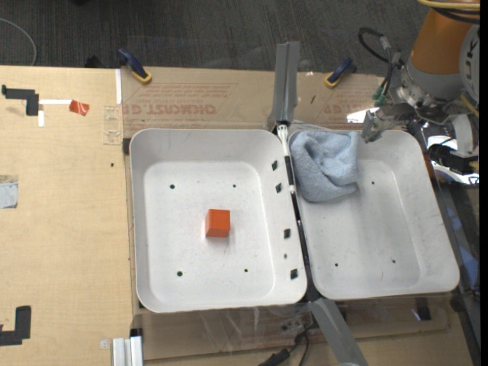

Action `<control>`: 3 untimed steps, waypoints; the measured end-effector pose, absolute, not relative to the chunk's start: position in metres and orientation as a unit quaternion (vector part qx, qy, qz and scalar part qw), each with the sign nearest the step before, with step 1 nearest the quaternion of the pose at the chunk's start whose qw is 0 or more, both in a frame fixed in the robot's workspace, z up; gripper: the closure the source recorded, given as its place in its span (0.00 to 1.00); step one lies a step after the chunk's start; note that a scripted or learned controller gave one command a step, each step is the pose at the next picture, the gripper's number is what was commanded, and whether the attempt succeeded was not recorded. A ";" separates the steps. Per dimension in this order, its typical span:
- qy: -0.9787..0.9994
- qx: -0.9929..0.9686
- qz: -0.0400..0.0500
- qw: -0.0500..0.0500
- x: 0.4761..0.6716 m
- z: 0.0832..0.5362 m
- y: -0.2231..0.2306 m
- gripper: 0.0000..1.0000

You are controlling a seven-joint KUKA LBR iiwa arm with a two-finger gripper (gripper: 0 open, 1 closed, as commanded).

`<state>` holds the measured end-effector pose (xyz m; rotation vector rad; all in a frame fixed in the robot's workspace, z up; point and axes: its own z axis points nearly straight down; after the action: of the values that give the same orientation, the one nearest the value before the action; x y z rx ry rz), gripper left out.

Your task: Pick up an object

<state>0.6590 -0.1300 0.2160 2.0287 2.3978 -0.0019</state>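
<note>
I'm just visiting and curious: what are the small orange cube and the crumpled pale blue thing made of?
The small orange cube in the left white bin looks like a hard matte block, perhaps wood or plastic: sharp edges, no gloss. The crumpled pale blue thing in the right white bin looks like soft terry cloth: fuzzy folds.

A dark carpet floor (206,14) runs along the far side, cables (15,36) trailing across it. The desk (61,227) is pale wood, with a cardboard sheet (198,101) held by blue-and-yellow clamps (134,65).
</note>
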 end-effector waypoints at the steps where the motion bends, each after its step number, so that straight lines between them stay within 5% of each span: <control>1: 0.830 0.558 0.000 0.001 0.659 0.227 -0.111 1.00; 3: 0.828 0.560 -0.001 0.000 0.659 0.237 -0.071 1.00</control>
<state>0.6591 -0.0706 0.2375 1.7596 2.6014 -0.0019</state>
